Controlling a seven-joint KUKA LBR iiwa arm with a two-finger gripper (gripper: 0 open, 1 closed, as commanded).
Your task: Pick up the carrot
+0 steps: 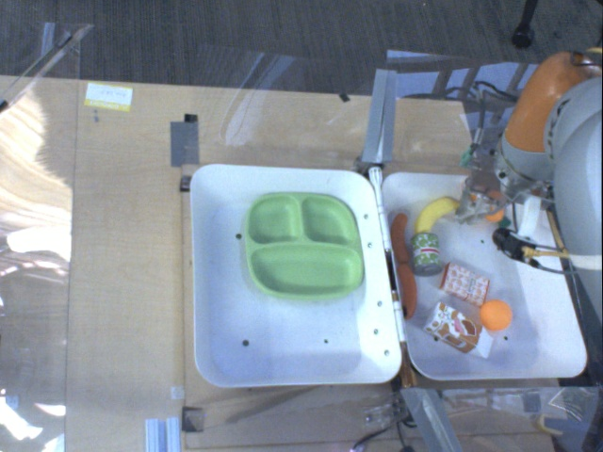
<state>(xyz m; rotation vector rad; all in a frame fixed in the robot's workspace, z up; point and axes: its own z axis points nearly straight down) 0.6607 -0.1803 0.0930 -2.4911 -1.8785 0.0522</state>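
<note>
The gripper (482, 203) sits low over the far part of the right bin (563, 369), close to its far edge and about midway between the bin's left and right walls. Cables and the wrist's bulk crowd it, so I cannot tell whether it is spread or pressed together, or whether anything is pinched in it.

Just at its tip, on the side toward the bin's near edge, a small patch of orange shows. I take this for the carrot (494, 217), though most of it is covered by the gripper. It looks to be touching the tool or directly under it rather than apart from it. With so little exposed, its long axis cannot be read. That is what the coming move turns on, since closing across the narrow width depends on it.

The right end of a yellow banana (435, 213) lies just beside the gripper on the left, close enough to be caught by mistake. Farther toward the left wall stand a green-labelled can (426, 252) and a long reddish sausage (406, 269) running along that wall.

An orange ball (497, 315) rests nearer the near edge, well apart from the tool — similar in colour, but round. Two printed packets (465, 282) lie beside it.

The left bin (215, 347) carries a green divided plate (303, 246).
</note>
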